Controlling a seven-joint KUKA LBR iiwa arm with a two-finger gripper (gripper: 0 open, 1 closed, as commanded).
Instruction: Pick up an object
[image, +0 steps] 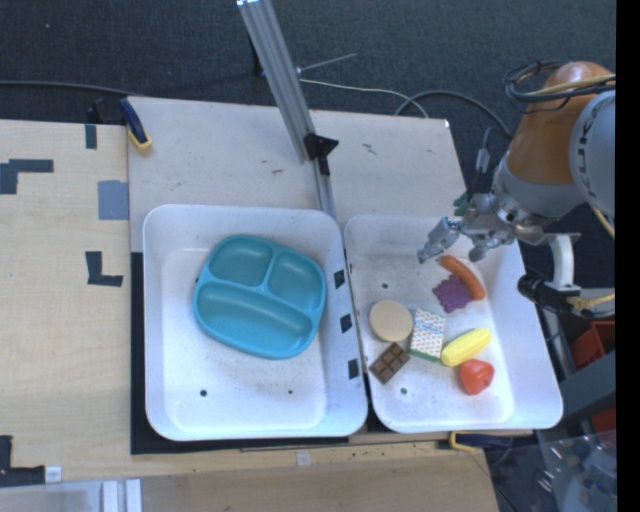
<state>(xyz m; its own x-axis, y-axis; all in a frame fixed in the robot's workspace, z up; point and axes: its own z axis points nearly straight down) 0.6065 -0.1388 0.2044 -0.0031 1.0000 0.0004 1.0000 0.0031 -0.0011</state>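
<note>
I see gripper (462, 245) over right bin (530, 400), jaws spread wide, holding nothing; orange sausage (464, 276) just below, at six o'clock.

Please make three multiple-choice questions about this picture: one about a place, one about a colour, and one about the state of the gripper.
1. In which bin does the blue divided plate lie?
A. the left bin
B. the right bin
C. on the bench outside both bins

2. What colour is the toy lying beside the red piece in the right bin?
A. green
B. yellow
C. black

3. How is the gripper?
A. shut on the plate
B. shut on the round biscuit
C. open, with nothing between its fingers

Answers:
1 A: the plate sits in the left bin.
2 B: the yellow piece lies just above the red one.
3 C: the fingers are spread above the orange sausage and hold nothing.
</note>
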